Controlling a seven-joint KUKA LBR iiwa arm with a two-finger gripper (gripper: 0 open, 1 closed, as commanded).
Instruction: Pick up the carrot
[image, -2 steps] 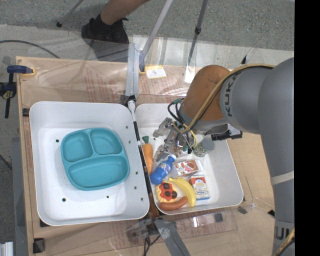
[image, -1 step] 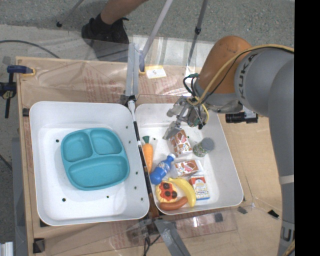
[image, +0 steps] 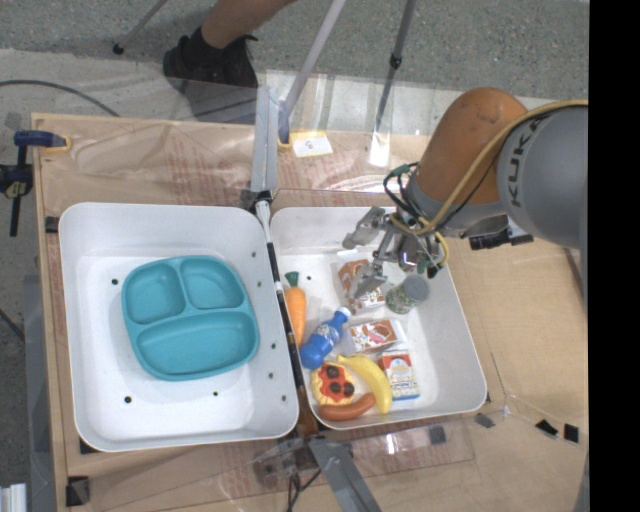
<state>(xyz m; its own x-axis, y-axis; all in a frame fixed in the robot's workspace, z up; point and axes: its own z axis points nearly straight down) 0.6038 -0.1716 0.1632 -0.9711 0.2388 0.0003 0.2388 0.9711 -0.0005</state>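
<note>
grey KUKA arm with orange band (image: 500, 160) reaching in from the right | left white bin (image: 90, 240) has a teal three-section plastic plate (image: 190, 315) | metal two-finger gripper (image: 378, 275) over the right white bin (image: 455, 345), can't tell how open, honestly | small orange carrot with green top (image: 295, 308) lying along that bin's left wall, well clear of the gripper

Tan surface (image: 520, 330), bearing two white bins: right bin (image: 462, 340) touching left bin (image: 80, 330), side by side.
</note>
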